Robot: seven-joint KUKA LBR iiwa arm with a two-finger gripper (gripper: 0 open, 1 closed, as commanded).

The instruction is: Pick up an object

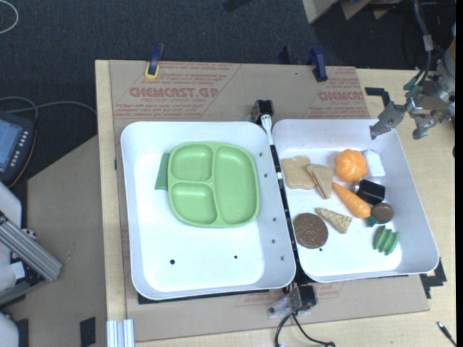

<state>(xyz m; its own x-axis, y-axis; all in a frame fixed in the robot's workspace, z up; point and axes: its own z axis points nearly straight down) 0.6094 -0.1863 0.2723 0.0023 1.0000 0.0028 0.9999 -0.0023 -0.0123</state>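
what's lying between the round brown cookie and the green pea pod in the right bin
In the camera view, a tan triangular wedge lies between the cookie and the pea pod.

From my screen, the two shallow white plastic bins (145,266) look smooth and faintly glossy. In the left one, the pale green divided plastic tray (214,183) reads matt. Right of that tray, the round brown cookie (312,230) looks rough. Under the bins, the tan printed cardboard sheet (217,85) is dull.

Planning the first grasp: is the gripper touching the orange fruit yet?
Apart. The camera view shows the gripper up by the right bin's far corner, with bare white floor between it and the orange fruit.
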